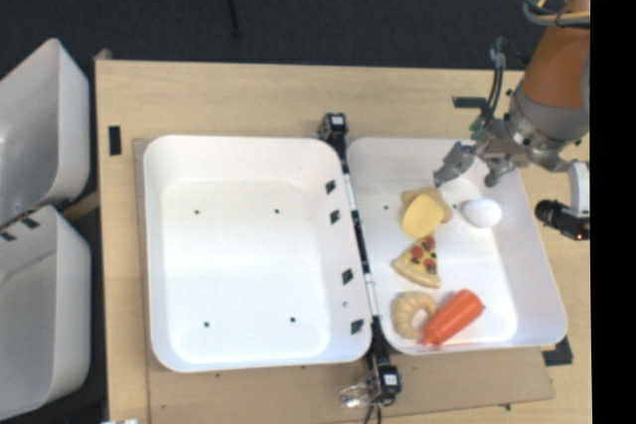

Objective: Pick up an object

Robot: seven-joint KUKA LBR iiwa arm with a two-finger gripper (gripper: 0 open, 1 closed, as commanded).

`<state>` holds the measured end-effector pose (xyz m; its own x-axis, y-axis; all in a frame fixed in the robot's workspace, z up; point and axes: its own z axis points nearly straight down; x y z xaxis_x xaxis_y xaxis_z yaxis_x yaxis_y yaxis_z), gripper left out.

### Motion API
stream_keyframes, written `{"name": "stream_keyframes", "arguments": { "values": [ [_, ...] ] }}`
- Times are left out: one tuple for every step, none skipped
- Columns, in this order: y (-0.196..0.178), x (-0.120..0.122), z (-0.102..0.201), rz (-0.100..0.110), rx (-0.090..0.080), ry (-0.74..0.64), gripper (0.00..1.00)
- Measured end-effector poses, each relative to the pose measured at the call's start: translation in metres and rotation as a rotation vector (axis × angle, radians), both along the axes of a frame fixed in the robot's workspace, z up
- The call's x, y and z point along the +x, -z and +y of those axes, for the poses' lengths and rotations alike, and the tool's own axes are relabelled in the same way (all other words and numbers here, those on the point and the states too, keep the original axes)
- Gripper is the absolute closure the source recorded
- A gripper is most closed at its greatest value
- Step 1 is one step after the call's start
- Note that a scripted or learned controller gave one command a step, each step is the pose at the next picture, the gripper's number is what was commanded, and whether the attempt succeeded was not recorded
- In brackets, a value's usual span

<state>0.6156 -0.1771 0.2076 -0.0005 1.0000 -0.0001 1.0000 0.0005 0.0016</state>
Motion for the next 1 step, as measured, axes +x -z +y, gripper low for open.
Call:
{"name": "stream_keyframes", "arguments": {
  "values": [
    [0.06,-0.0351,0.0372,0.008,0.002,-0.003,0.0]
  ]
}}
